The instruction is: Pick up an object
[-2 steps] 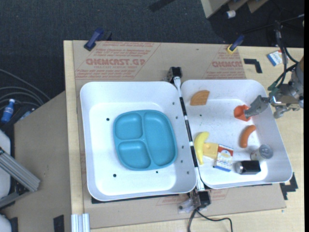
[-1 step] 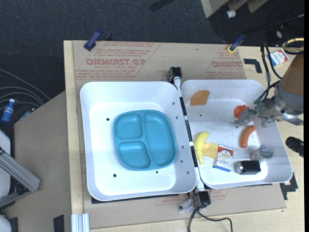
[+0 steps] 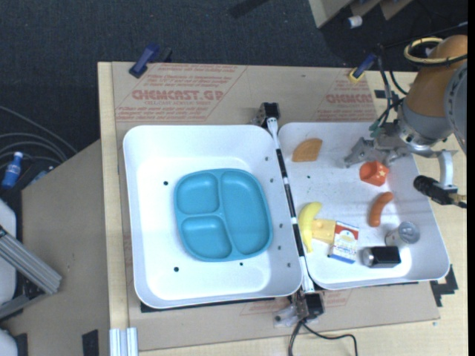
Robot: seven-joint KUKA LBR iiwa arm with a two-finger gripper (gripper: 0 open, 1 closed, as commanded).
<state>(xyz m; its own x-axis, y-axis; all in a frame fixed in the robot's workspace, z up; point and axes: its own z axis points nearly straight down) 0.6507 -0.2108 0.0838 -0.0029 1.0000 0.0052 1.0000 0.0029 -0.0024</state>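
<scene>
The right bin (image 3: 423, 269) holds several small objects. A red tomato-like piece (image 3: 374, 173) lies near its far right side. My gripper (image 3: 372, 156) hangs just behind and above that piece, with its grey fingers spread open and nothing between them. An orange wedge (image 3: 306, 150) lies to the gripper's left. An orange sausage (image 3: 379, 208) lies in front of the red piece. Near the divider are a yellow banana (image 3: 306, 216), a yellow cheese slice (image 3: 323, 231) and a small printed box (image 3: 344, 244).
A black block (image 3: 381, 256) and a grey round piece (image 3: 407, 233) sit at the right bin's front right. The left bin (image 3: 148, 154) holds a blue divided plate (image 3: 223, 213). The arm (image 3: 434, 87) comes in from the upper right.
</scene>
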